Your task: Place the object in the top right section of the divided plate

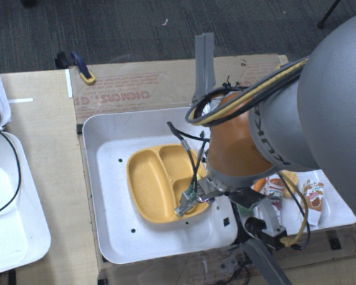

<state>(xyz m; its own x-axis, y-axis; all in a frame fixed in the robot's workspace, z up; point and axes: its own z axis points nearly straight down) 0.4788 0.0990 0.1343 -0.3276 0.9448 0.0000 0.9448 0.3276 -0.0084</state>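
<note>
A yellow divided plate (149,184) lies in the middle of the white bin (111,233). It has one long section on the left and two smaller ones on the right. My gripper (188,200) hangs low over the plate's near right section, at its rim. The big grey and orange wrist hides most of the gripper's body. I cannot make out any object held there. The plate's far right section (174,158) looks bare.
Orange and white packets (310,198) lie in the right bin, partly hidden under the arm. Black cables (195,162) trail from the wrist over the plate's right side. A white basin (9,211) stands at the left. A blue and yellow clamp (82,69) sits at the bench's back.
</note>
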